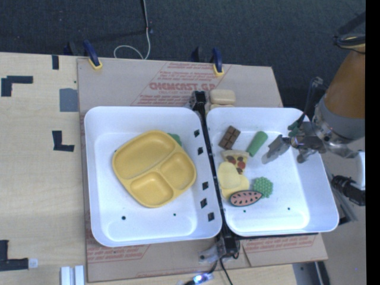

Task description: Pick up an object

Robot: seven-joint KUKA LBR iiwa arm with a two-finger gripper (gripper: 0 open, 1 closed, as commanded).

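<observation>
The pincer is seen parted, holding nothing; the green cylinder, judged light and stiff, should be gripped across its middle.

Left shallow white bin: yellow three-compartment plastic plate. Right shallow white bin: brown chocolate-bar piece, green cylinder, pizza-slice toy, pale yellow lump, green bumpy ball, watermelon-slice toy (touching the lump). Two-finger gripper hangs just right of the cylinder.

Dark carpet floor behind a pale wooden bench.
</observation>
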